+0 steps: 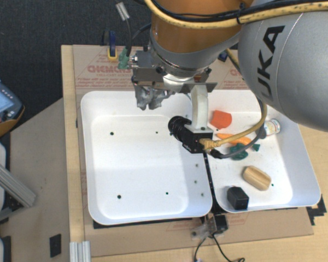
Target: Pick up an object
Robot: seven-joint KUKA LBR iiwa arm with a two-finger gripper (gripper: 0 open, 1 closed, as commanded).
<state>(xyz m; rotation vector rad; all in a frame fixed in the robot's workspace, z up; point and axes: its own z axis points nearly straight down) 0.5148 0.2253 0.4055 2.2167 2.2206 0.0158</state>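
A grey KUKA arm (273, 48) with an orange band reaches in from the right above two shallow white bins on a bench, its wrist hanging over the far rim where the bins meet. The gripper (148, 98) hangs just over the far edge of the left bin (98, 162); whether it is released or clenched cannot be told from this angle, and nothing shows between its tips.

Everything worth picking lies in the right bin (303, 173), toward the right and nearer the camera from the gripper. Largest is a tan wooden block (256, 178), its long axis slanting from upper left to lower right, lying clear of its neighbours. Near it sits a black block (238, 197) close to the front rim. Further back lie an orange piece (221, 119), a green piece (240, 152) tangled beside a cable, and a small pale bottle (271, 127) at the arm's edge.
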